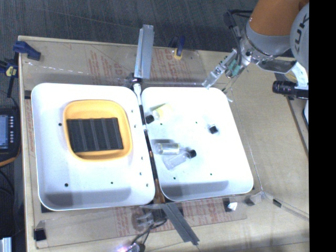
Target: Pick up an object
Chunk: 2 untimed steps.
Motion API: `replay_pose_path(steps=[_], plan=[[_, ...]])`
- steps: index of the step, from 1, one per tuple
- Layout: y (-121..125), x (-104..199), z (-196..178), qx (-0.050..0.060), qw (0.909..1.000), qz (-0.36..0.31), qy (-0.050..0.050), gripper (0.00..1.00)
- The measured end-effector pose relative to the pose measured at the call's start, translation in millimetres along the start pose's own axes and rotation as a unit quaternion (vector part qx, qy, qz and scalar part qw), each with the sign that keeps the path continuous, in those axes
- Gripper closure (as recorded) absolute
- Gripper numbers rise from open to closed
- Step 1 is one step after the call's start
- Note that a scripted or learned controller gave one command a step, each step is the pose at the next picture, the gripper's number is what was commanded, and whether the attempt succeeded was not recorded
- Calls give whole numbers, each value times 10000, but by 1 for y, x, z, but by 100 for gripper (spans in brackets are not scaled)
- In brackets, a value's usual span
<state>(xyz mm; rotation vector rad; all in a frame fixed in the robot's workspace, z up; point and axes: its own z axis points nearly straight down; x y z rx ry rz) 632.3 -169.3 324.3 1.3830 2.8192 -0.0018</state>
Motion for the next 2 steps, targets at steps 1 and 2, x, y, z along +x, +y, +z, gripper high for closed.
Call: replay_pose_path(steps=[1, 2], plan=[[46, 59, 70, 16, 9998, -202, 14, 0], [-9, 17, -67, -6, 9971, -765, -10, 0]])
